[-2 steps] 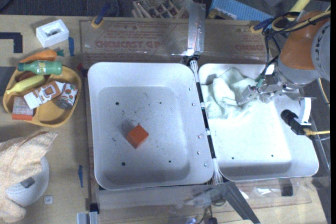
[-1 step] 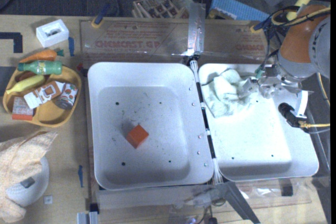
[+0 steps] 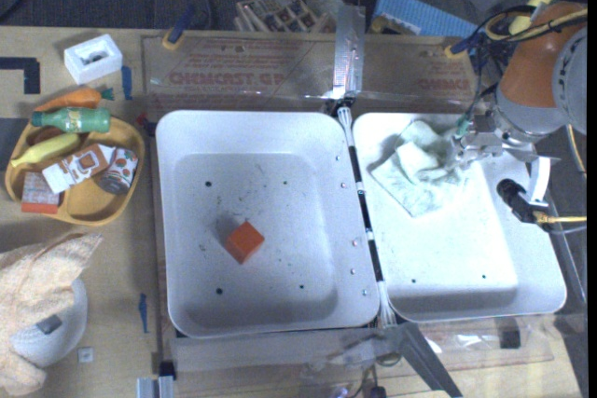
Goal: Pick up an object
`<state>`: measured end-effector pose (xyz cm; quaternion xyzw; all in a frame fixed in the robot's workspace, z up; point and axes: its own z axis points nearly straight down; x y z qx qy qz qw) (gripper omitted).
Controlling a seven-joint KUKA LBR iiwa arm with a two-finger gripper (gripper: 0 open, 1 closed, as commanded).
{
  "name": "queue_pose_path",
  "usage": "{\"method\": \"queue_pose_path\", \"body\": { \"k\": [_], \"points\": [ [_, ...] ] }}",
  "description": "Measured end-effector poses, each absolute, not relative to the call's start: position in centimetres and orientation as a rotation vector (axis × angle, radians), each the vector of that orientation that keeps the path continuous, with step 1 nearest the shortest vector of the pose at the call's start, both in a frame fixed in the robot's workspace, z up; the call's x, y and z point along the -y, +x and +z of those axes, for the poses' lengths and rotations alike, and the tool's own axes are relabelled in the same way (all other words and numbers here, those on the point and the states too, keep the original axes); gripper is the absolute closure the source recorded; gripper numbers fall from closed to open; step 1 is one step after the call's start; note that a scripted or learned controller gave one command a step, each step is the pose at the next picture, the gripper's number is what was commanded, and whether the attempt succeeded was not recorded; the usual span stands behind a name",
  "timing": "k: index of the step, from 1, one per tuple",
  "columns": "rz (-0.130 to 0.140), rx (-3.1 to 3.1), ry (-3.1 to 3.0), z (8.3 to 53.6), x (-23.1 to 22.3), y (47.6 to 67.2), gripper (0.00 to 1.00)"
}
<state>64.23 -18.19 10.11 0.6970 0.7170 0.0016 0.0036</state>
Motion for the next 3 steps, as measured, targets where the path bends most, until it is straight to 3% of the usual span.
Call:
{"method": "queue_pose_path", "body": {
  "k": [1, 2, 3],
  "points": [
    [0.005, -2.248, 2.184, 10.1, 18.2, 64.2, 0.0],
    [0.004, -2.29, 2.169, 10.1, 21.7, 66.8, 0.0],
    [0.007, -2.324, 2.106, 8.8, 14.4, 66.0, 0.0]
  ]
}}
